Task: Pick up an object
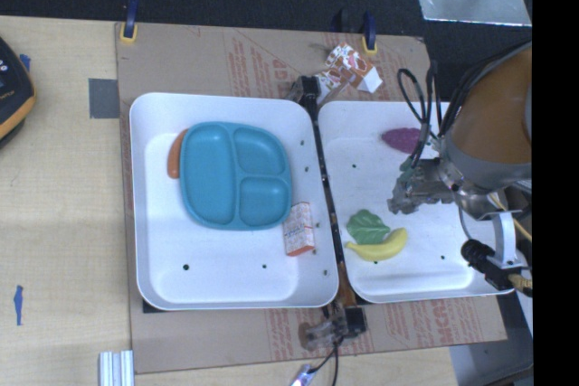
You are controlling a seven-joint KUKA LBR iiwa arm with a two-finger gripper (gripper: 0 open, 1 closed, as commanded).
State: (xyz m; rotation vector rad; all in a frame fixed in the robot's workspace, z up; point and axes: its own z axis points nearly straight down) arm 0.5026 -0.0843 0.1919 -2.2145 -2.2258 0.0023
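Curved yellow banana [378, 247] w/ green leaf [366, 224], glossy white right bin [425, 280].

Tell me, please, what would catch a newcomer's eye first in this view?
Probably the blue tray, lying in the left bin over an orange item. Next, the arm reaching in from the right, with its tool low over the right bin. Just left of the tool lie a banana and a green leaf, touching.
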